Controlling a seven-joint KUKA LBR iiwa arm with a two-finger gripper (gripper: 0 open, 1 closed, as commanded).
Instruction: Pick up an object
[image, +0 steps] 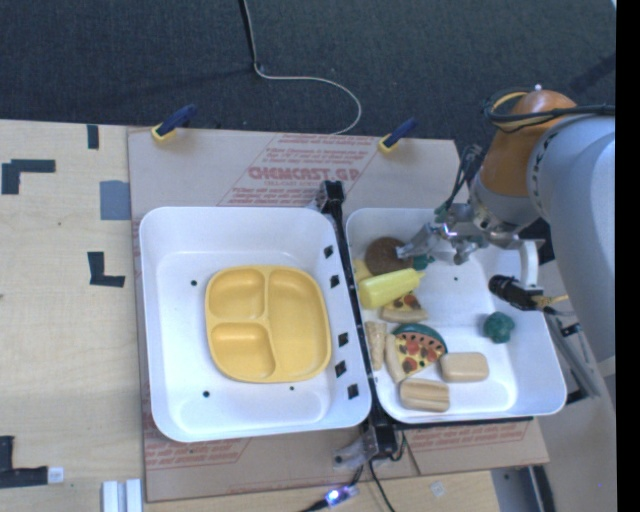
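Observation:
My gripper hangs low over the back of the right bin, reaching in from the right. Just left of it lie a brown round piece and a yellow block. The gripper's tip is close to both, and nothing shows held in it. Further forward in the same bin are a pizza slice on a teal disc, two tan bread-like pieces, a pale ridged strip and a small green lump.
The left bin holds a yellow divided plate. A black divider with clips runs between the bins. The grey arm with its orange band covers the right bin's back right corner. A black part juts over the bin's right side.

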